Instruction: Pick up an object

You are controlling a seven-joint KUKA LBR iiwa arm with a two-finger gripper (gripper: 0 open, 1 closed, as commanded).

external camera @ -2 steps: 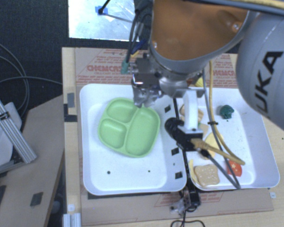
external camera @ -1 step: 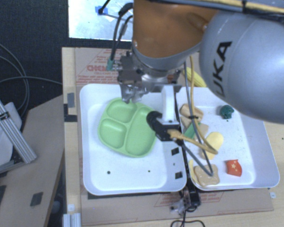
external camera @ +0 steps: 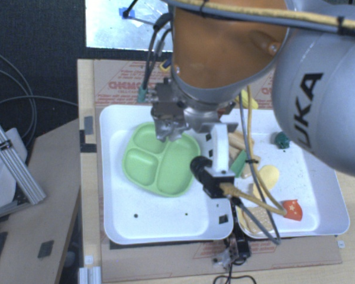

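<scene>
Grey and orange, the arm (external camera: 254,46) takes up the upper right of the view, its broad orange band hanging over the far edge of the bins and its grey link with black lettering running down the right side. Below it the tabletop (external camera: 89,87) carries a sheet of printed cardboard (external camera: 121,78), and on that sit two shallow white bins side by side: the left bin (external camera: 165,223) and the right bin (external camera: 325,206). In the left bin lies a green plate (external camera: 160,161) with three compartments, resting flat toward the far right part of that bin. The end effector (external camera: 168,126) hangs at the plate's far rim, a grey metal block with its tip just above or touching the green surface; from this slant I cannot tell whether its fingers are spread or pressed together, nor whether anything sits between them. A white bracket with a black fitting (external camera: 210,170) drops from the wrist over the wall between the bins, and yellow and grey cables (external camera: 257,203) trail from it toward the near edge. In the right bin lie several small things, well apart from the end effector: a yellow piece (external camera: 268,175) near the middle, a red piece (external camera: 292,209) toward the near side, a small dark green piece (external camera: 281,139) at the far side, and what may be tan sticks (external camera: 239,139) partly hidden beside the bracket.
</scene>
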